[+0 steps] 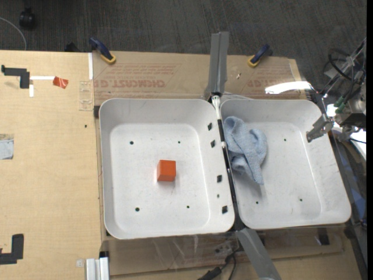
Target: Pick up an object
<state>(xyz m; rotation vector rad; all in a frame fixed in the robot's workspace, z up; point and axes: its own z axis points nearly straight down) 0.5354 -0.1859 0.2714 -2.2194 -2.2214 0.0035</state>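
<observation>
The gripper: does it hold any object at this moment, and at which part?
Nothing is held. The gripper is at the right bin's far edge, apart from the blue cloth and the orange block.

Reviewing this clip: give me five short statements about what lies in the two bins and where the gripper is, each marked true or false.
1. A small orange cube lies in the left white bin. True.
2. A crumpled light blue cloth lies in the right white bin. True.
3. The cloth is draped over the cube. False: they lie apart, in different bins.
4. The gripper is over the left bin, beside the cube. False: it is at the right bin's far right edge.
5. The cloth lies against the right bin's left side, near the divider between the bins. True.
</observation>
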